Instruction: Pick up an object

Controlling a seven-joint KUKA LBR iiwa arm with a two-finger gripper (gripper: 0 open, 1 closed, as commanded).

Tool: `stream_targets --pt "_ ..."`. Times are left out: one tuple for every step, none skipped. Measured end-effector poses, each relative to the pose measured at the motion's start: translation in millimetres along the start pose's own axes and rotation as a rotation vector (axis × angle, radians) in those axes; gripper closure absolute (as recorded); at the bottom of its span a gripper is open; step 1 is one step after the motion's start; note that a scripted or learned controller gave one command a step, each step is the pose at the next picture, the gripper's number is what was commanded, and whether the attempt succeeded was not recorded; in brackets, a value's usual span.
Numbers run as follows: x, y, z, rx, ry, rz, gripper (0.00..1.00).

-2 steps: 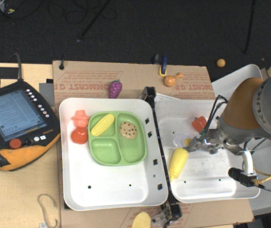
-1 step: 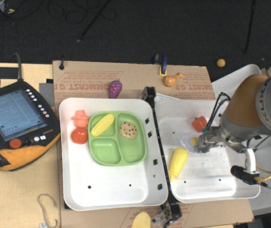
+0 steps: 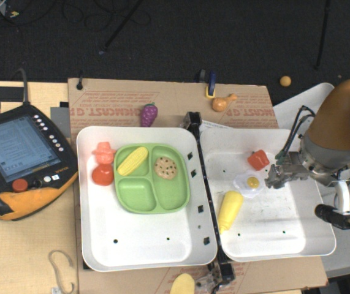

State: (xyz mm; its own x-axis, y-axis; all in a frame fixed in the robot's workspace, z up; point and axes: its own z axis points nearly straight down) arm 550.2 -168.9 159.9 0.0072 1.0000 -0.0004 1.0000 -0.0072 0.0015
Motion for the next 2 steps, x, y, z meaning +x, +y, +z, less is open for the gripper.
stream_targets --pt "-2.3 -3.6 -42.9 0.000 0.000 -0.003 1.00" --pt "-3.8 -3.3 -69.1 0.000 0.000 -0.006 1.00"
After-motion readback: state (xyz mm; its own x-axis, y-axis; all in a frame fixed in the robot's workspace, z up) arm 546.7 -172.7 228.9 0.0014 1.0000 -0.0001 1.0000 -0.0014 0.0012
